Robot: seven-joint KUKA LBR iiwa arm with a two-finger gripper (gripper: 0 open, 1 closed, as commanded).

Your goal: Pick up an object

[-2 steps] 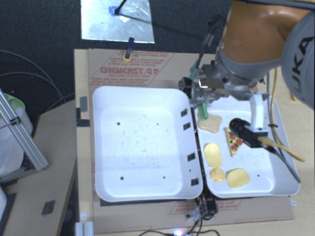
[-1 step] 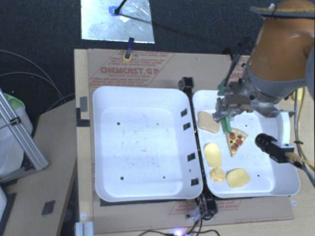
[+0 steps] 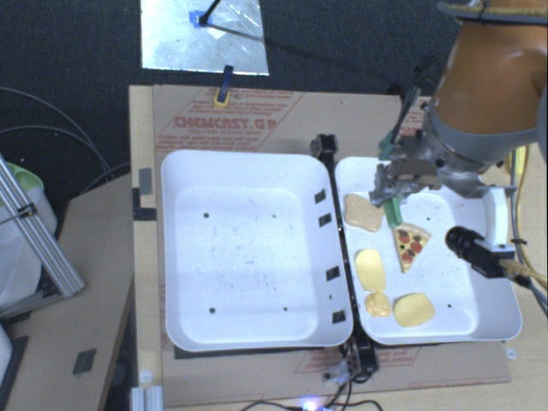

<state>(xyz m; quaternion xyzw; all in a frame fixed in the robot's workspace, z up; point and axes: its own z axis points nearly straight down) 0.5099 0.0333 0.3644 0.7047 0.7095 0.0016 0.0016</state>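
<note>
Because the grey two-finger gripper hangs over the upper part of the right-hand shallow white bin, the nearest things lie just below and beside it in the frame: a green stick-shaped object sits right under it, running down and slightly right, though I cannot tell whether the gripper is apart or together, nor whether it has the stick. Just left of that lies a pale tan bread-slice toy, and just right and lower a toy pizza wedge with red dots, its point aimed down. Lower still sit a yellow oval piece, a small tan lump and a yellow rounded block, all well apart from the gripper. A black cylinder on the arm overhangs the bin's right side, and the left white bin lies across the divider
</note>
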